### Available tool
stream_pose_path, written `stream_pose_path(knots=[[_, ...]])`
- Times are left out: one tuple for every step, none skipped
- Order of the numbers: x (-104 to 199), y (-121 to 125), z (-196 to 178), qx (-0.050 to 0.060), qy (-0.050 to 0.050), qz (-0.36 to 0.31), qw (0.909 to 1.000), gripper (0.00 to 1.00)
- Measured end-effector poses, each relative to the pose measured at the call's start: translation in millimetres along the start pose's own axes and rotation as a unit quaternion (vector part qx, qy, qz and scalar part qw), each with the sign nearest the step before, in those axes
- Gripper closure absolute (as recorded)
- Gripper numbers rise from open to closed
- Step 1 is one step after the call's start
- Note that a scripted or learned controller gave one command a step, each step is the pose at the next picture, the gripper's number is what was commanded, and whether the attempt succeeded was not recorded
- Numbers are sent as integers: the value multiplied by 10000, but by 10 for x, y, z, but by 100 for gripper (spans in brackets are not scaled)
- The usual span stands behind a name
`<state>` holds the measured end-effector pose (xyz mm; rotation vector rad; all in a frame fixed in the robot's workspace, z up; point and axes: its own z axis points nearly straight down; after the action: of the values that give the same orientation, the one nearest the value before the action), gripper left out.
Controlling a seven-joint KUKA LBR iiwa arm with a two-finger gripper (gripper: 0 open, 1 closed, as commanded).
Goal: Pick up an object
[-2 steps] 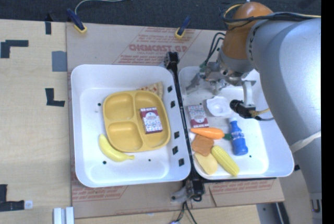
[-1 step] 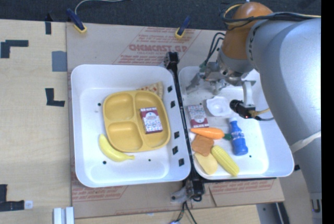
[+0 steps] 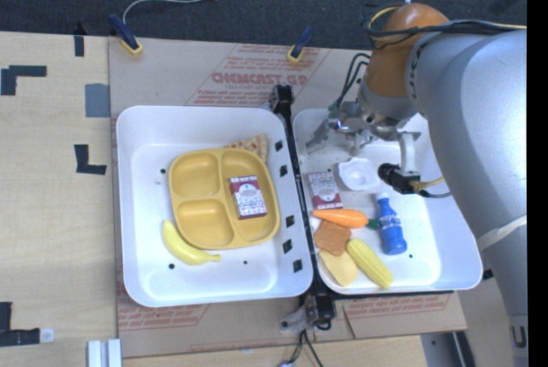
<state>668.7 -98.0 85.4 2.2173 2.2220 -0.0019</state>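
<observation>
Nearest us in the right bin [image 3: 467,267], corn [image 3: 369,263], bottle [image 3: 390,226] and carrot [image 3: 342,218] crowd together, leaving little finger room. Farther back, a small carton [image 3: 323,185] lies freer. Beyond it we see the gripper [image 3: 342,130] above the bin's far end; its opening we cannot tell.

The arm [image 3: 467,100] is reaching in over the right bin [image 3: 458,267], its gripper [image 3: 347,130] hanging near the bin's back left corner; a carrot [image 3: 341,218], a corn cob [image 3: 368,262], a blue bottle [image 3: 390,227] and a small red carton [image 3: 323,186] are lying below it; in the left bin [image 3: 137,211] a yellow tray [image 3: 201,186] is carrying a red box [image 3: 248,196]; a banana [image 3: 184,245] is lying against the tray's front edge.
</observation>
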Motion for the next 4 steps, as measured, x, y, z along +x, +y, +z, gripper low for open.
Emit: stream_pose_path(knots=[[3, 0, 0, -1, -4, 4, 10000, 0], [20, -1, 0, -1, -8, 9, 10000, 0], [-7, 0, 0, -1, -2, 3, 10000, 0], [0, -1, 0, -2, -5, 9, 10000, 0]])
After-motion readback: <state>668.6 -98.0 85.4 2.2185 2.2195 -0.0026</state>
